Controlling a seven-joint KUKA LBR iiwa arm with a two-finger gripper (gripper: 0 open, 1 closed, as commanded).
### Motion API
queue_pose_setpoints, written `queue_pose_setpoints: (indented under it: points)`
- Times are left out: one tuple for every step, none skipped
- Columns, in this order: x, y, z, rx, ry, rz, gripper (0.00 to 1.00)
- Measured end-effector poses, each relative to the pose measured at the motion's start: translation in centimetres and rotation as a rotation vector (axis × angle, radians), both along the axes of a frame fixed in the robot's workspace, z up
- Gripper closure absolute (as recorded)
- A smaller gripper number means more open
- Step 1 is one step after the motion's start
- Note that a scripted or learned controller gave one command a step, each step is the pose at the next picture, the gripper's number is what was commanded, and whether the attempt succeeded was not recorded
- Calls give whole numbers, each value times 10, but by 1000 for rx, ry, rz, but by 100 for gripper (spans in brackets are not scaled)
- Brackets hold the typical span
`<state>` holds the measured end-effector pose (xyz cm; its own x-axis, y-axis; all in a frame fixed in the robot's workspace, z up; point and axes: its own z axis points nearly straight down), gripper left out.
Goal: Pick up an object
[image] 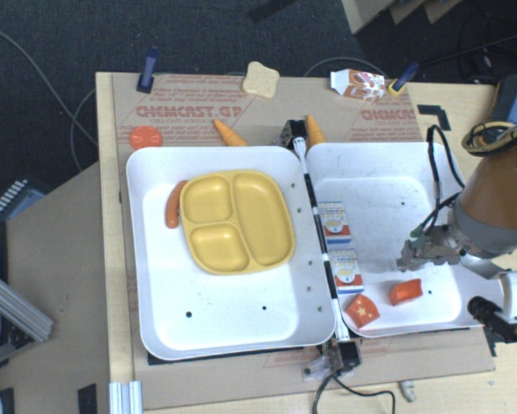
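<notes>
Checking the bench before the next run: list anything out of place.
Several items lie on the board outside the bins: a bread slice, a crumpled carton, two carrots and a red disc. A sausage sits wedged between the yellow tray and the left bin's wall.

End effector (424,253) hovers just above orange block (406,292) in right bin (370,166).

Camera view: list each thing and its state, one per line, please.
Yellow tray: flat in the left bin, right way up.
Sausage: in the left bin, against the tray's left edge.
Two cartons: lying along the right bin's left wall.
Orange block: right bin's front corner.
Red piece: loose on the right bin's floor.
Gripper: low, just above the red piece.
</notes>
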<state>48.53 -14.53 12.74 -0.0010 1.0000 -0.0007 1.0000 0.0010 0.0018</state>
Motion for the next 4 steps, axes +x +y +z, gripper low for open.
queue_pose_setpoints:
  points:
    - [0,0,0,0,1,0,0]
    - [-7,3,-43,1,3,-1,0]
    - [51,-50,23,-1,0,0,0]
    - [-7,-17,7,1,3,-1,0]
